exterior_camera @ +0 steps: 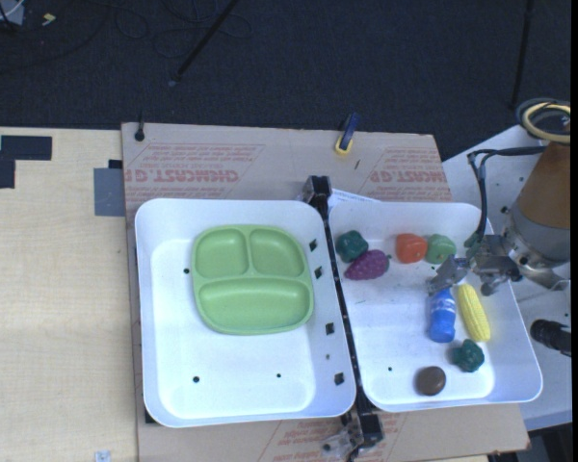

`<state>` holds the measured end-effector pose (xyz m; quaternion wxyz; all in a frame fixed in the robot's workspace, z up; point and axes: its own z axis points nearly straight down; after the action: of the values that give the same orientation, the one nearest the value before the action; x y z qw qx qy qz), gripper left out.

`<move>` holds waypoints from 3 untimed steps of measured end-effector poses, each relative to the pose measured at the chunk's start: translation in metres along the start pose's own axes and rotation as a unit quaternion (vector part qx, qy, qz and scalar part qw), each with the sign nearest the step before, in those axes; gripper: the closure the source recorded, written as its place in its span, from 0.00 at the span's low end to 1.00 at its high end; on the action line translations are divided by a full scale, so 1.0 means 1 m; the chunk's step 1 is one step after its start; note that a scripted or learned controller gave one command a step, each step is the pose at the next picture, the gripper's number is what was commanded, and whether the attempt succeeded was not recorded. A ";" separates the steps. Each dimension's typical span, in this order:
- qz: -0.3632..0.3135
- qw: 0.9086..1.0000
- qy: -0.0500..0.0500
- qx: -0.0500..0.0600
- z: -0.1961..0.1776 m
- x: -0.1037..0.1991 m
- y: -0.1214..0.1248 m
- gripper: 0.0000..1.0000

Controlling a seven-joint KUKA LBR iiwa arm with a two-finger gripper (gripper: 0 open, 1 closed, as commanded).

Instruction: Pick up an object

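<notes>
1. So my pincer (467,269) is hanging over the right-hand shallow white plastic bin (395,373), near its far right side, just above the top ends of the blue toy bottle (442,316) and the yellow plastic corn cob (473,312). Honestly can't tell how it's set; it's a grey blur of metal from up here, and nothing visibly sits in it.
2. Nearest candidates are those two. They lie side by side, touching or nearly so, both pointing roughly toward me.
3. My guess on handling: small hollow plastic toys, light, stiff, smooth enough to squirt out if I pinch off-centre. The corn's bumpy skin probably grips better than the bottle.
4. I'd take the corn across its narrow middle, but the bottle sits right against it, so a finger may not fit between them.
5. Other stuff in the bin: a purple toy grape bunch (367,265) beside a dark green lumpy toy (351,246), an orange-red toy tomato (410,248) touching a light green round toy (440,248), a second dark green toy (468,356) and a brown round toy (430,380) near the front.
6. The left bin holds a light green divided plastic plate (252,279).
7. Hard to read: the arm's upper part is cut off at the frame edge.
</notes>
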<state>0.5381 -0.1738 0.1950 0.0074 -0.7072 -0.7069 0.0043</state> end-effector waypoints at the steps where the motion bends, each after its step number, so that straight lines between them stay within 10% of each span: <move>1: -0.001 1.000 -0.001 -0.005 -0.005 0.000 0.002 0.00; 3: -0.001 1.000 0.000 -0.002 0.101 0.000 -0.009 0.00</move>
<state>0.5275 -0.1732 0.0942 0.0060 -0.7062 -0.7080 0.0025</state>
